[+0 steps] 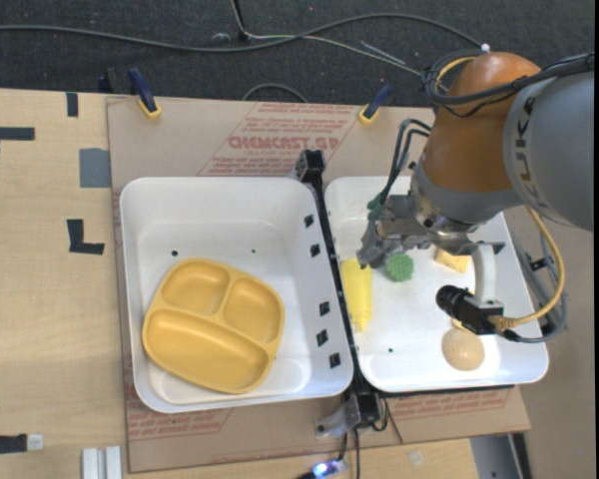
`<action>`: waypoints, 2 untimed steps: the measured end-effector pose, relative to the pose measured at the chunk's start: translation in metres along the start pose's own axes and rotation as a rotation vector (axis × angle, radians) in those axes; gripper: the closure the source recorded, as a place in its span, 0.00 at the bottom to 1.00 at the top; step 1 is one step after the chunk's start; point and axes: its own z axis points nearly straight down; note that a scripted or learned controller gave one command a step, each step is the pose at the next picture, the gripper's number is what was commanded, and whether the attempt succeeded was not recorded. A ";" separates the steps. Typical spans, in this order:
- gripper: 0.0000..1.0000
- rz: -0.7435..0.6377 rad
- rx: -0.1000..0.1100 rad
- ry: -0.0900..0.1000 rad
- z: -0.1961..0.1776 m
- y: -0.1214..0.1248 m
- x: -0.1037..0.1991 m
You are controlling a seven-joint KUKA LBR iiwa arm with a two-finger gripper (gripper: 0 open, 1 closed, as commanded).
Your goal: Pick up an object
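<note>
My gripper [376,254] hangs low in the right bin [419,367], near its left wall. Directly below the gripper lies a yellow corn cob [358,293], running along that wall. A small green toy [399,267] sits just right of the gripper, close to it. Under the wrist on the right a yellow cheese-like wedge [451,259] peeks out. A beige round object [463,350] rests near the bin's front right. The arm's body hides much of the bin's back half.
The left bin [140,218] holds a yellow divided plate [213,323] at its front. A black divider [324,257] runs between the bins. Blue and yellow clamps [143,93] pin the cardboard at the back.
</note>
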 end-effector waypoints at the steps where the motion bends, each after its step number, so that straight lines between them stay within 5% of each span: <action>1: 1.00 0.001 -0.001 -0.001 0.006 -0.012 0.059; 2: 1.00 0.001 -0.002 -0.002 0.009 -0.008 0.105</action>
